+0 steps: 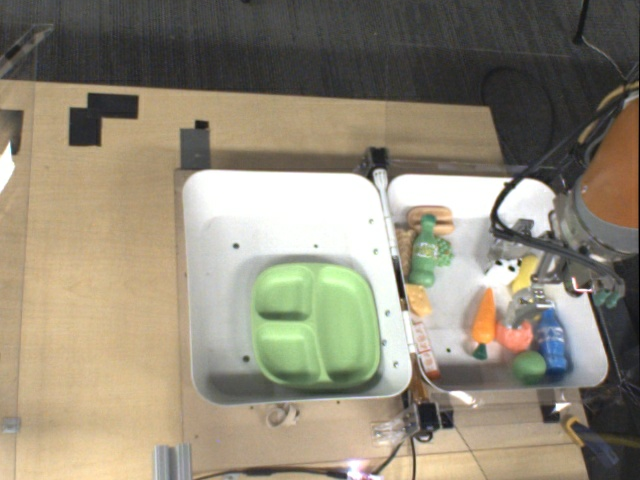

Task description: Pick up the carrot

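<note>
The carrot, orange with a green tip at its near end, lies lengthwise in the right bin, left of centre. My gripper hangs just to the right of the carrot, over a pink-red toy. Nothing is visibly held in it. The grey arm with its orange band reaches in from the right edge.
The right bin also holds a yellow piece, a blue bottle, a green ball, a green bottle and a bun. A green divided plate sits in the left bin.
</note>
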`<state>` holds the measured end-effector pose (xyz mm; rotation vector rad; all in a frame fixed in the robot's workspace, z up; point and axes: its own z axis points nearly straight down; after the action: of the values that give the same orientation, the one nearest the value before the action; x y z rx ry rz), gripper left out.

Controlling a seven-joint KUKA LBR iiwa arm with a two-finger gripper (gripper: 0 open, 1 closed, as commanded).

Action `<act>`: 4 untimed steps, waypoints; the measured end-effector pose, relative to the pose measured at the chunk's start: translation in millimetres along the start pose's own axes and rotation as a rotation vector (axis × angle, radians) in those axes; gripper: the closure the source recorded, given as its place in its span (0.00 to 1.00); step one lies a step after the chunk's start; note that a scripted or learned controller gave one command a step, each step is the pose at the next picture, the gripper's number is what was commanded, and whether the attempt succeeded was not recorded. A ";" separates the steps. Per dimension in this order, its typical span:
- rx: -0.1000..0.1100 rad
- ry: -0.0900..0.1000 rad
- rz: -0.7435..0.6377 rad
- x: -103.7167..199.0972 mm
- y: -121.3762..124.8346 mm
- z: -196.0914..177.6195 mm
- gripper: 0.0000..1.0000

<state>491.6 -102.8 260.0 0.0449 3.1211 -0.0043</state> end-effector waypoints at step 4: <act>-0.004 0.005 -0.317 -110.3 -98.3 174.5 0.00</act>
<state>602.4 -204.8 88.1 -0.4484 3.0951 -0.0036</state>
